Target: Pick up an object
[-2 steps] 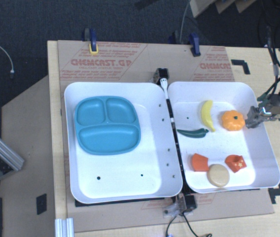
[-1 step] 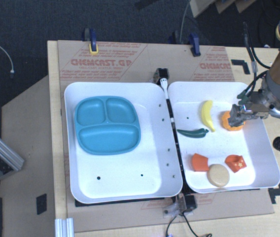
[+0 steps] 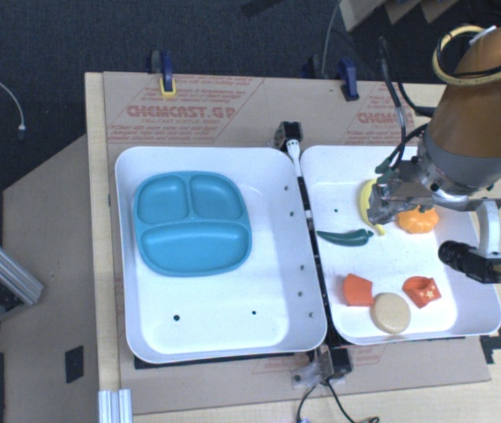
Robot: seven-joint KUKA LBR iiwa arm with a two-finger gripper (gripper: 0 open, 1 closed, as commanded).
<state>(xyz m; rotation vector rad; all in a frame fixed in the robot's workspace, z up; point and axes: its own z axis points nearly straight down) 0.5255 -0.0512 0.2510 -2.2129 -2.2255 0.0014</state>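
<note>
My gripper (image 3: 381, 208) hangs low over the upper middle of the right bin (image 3: 462, 324). It sits between a yellow curved piece (image 3: 366, 199), which peeks out on its left, and an orange fruit (image 3: 418, 221) on its right. A dark green pepper (image 3: 346, 235) lies just below and to the left of it. Nearer the bin's front lie an orange-red block (image 3: 357, 290), a beige round disc (image 3: 391, 313) and a small red piece (image 3: 422, 291). The arm's body hides part of the yellow piece and the bin's upper right.
The left bin (image 3: 145, 324) holds a blue divided plate (image 3: 194, 222) in its upper left. A black fixture (image 3: 471, 261) juts over the right bin's right rim. Clamps (image 3: 167, 70) hold the bench board at the back.
</note>
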